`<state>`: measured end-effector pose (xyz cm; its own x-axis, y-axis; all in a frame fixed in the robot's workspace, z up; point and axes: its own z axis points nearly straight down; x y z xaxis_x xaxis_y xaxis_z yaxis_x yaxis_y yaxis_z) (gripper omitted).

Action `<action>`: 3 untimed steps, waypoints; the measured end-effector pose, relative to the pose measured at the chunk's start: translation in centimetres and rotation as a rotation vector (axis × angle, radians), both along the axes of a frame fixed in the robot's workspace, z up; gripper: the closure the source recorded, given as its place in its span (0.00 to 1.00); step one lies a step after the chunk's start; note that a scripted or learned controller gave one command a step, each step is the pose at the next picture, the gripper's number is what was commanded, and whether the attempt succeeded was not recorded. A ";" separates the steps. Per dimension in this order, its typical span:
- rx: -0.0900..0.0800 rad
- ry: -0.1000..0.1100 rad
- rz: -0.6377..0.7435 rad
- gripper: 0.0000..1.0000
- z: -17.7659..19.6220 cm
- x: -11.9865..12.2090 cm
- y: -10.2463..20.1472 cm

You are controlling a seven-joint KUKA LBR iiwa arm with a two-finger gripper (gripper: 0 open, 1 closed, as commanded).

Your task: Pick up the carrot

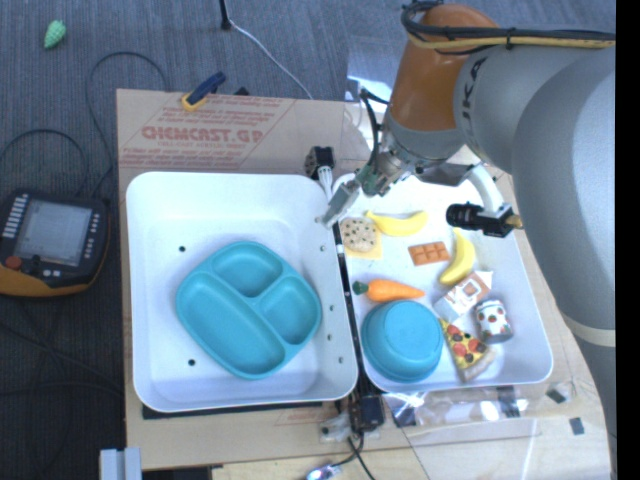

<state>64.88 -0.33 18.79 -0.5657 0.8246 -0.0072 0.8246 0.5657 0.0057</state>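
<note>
Orange carrot (391, 290) lying just above blue bowl (402, 340), long axis roughly left-right, leafy end left; well clear of gripper (350, 194), up and left of it; fingers parted, holding nothing

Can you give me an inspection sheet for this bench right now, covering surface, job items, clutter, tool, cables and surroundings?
Surface: two white bins side by side, left bin and right bin, on a cardboard sheet.
Job's things: carrot lies in the right bin, near its left wall, just above the blue bowl; nothing grips it.
Clutter: right bin also holds two bananas, a cracker, a waffle piece, a pizza slice; left bin holds a divided teal tray.
Grippers: tool hangs over the divide between the bins, above the carrot's spot, fingers apart, holding nothing.
Cables: black leads on the carpet, upper left.
Surroundings: teach pendant on the floor, left.
</note>
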 end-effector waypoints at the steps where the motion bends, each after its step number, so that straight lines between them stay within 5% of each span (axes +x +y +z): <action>1: -0.001 0.010 0.247 0.00 -0.4 -8.9 -5.9; 2: -0.001 0.012 0.268 0.00 -3.9 -6.4 -9.8; 3: 0.001 -0.004 -0.120 0.00 -9.8 -3.4 -12.7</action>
<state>61.43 -12.99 9.02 -0.4627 0.8865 -0.0085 0.8864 0.4628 0.0093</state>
